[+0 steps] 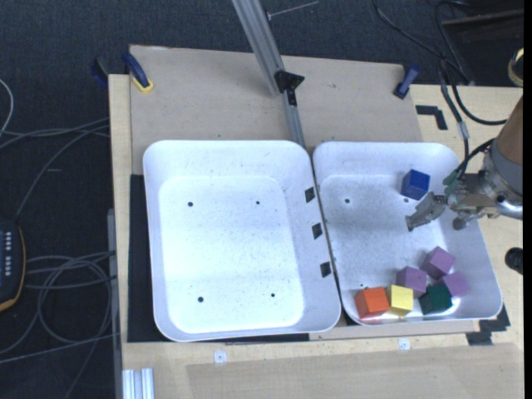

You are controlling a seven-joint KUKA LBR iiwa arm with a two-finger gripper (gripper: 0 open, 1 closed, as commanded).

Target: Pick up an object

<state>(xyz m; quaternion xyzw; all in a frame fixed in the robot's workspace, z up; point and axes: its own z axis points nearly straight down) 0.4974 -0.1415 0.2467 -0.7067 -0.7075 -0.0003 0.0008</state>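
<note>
Your hand (426, 212) hangs over the right bin (366, 160), coming in from the right edge with the arm (509, 152) behind it. You can see one grey finger (422, 210) slanting down and to the left toward the bin floor, but whether the hand is open or closed cannot be told from this angle, and nothing shows between its fingers.

The blue cube (415, 183) lies nearest to you: just above the hand and slightly to its left, close to it but apart from it, resting on the bin floor near the far wall.

The other blocks sit lower in the same bin, toward its near right corner, well below the hand. A purple block (440, 261) comes first, straight down from the hand. Below it a second purple block (455, 284) lies nearer the right wall, and a third purple block (411, 277) lies to the left of those two. Along the near wall you have an orange cube (372, 301), a yellow cube (401, 298) just beside it on the right, and a dark green cube (435, 299) further right. These six crowd together, several of them touching or nearly so.

The left bin (224, 152) sits beside the right one, their walls meeting at the middle. Both rest on the table (208, 90), where a grey metal bar (262, 36) slants down from the top toward the seam between the bins. Cables (50, 264) trail over the dark floor to the left.
</note>
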